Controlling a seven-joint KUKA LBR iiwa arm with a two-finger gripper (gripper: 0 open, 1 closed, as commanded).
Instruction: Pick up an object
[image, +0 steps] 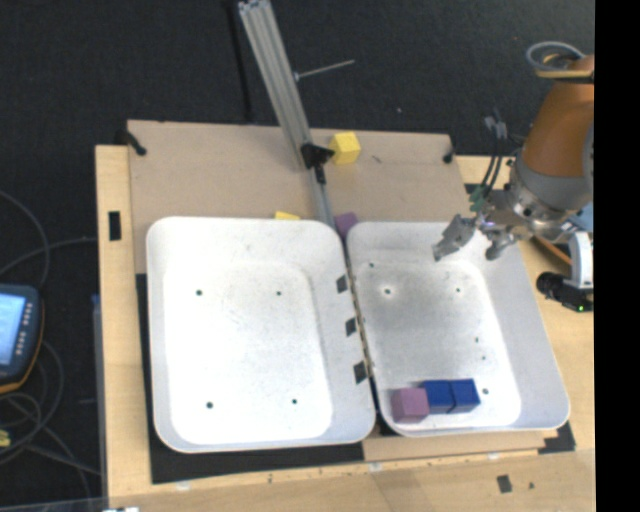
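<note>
Blocks (435, 398) in right bin (520, 330)

White bins (245, 250), blue blocks (450, 394), purple block (409, 403), yellow cube (346, 148), orange-banded grey arm (558, 135)

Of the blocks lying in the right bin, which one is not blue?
The small purple block, leftmost in the row at the shallow white right bin's near edge; the two blocks beside it are blue.

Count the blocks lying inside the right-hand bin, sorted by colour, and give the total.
Purple blocks: 1
Blue blocks: 2
Total: 3, all at the near edge of the right-hand bin.
</note>
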